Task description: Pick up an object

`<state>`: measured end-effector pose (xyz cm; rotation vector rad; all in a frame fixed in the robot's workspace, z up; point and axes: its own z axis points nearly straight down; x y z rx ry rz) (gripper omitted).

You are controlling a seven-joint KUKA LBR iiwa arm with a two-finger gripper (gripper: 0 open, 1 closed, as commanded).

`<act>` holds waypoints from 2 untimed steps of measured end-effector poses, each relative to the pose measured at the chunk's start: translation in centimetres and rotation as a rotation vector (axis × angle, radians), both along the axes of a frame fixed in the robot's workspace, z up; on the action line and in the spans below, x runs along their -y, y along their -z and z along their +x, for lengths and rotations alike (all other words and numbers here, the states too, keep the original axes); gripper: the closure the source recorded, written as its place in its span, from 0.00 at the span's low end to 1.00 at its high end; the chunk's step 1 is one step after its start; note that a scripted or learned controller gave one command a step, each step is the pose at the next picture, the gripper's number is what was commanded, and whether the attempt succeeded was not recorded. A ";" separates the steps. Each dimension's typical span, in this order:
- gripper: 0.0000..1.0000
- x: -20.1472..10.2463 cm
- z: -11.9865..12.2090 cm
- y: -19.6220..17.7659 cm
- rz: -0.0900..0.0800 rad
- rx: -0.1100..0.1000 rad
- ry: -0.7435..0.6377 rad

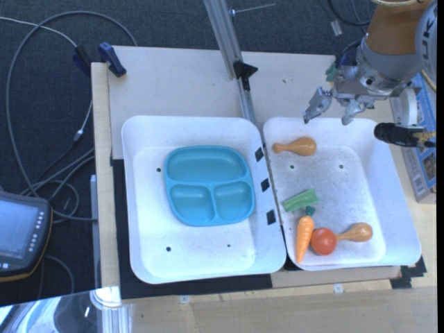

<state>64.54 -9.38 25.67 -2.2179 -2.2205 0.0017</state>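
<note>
My gripper [331, 112] poised with fingers apart over the right bin's [388, 186] far rim, nothing held, tan drumstick [295, 146] lying just beneath, glossy, bulbous at one end.

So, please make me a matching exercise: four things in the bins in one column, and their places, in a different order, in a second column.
Things:
1. blue divided plate
2. carrot
3. green vegetable
4. pincer

Places:
A. above the far edge of the right bin
B. middle of the left bin
C. right bin, beside the red tomato
D. right bin, just above the carrot

Pairs: 1-B, 2-C, 3-D, 4-A
</note>
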 end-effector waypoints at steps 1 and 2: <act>0.00 0.0 0.0 0.0 0.000 0.000 0.000; 0.00 0.3 0.3 4.3 -0.001 -0.004 0.001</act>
